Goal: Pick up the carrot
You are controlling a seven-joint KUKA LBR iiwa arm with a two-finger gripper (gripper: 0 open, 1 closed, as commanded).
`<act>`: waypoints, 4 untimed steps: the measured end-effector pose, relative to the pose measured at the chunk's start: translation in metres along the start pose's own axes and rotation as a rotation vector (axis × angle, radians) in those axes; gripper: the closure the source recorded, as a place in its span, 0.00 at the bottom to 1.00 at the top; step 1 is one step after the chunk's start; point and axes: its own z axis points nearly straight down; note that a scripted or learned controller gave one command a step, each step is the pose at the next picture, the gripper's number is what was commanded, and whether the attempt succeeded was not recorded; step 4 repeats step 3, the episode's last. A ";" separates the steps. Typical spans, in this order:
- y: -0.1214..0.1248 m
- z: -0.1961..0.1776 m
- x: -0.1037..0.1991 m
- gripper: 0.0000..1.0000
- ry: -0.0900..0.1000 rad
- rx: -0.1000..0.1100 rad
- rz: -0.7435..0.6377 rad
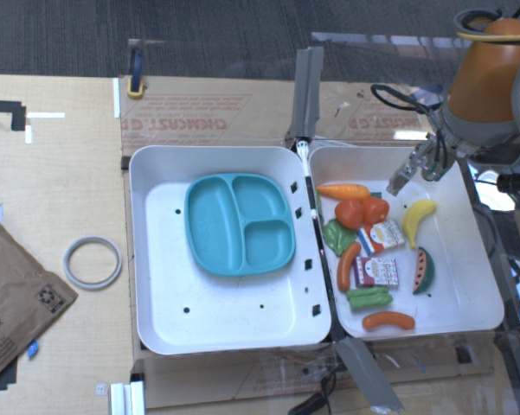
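Note:
The carrot [342, 191] is orange and lies on its side at the back left of the right bin [467, 318], close to the wall between the bins. My gripper [415, 178] hangs over the back of that bin, right of the carrot and a little above it. It stands open with nothing between its fingers. A red toy vegetable [362, 212] touches the carrot's front side.
The right bin also holds a banana [418, 217], a watermelon slice [423, 271], two small cartons [376, 271], green pieces [336, 234] and two sausages [388, 321]. A teal divided plate [240, 223] lies in the left bin [156, 258]. A tape ring [93, 260] sits on the bench.

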 end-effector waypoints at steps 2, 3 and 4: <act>0.054 -0.028 0.069 0.00 0.004 0.003 0.307; 0.017 0.054 0.048 0.00 0.004 0.004 0.297; 0.017 0.054 0.048 0.00 0.004 0.004 0.297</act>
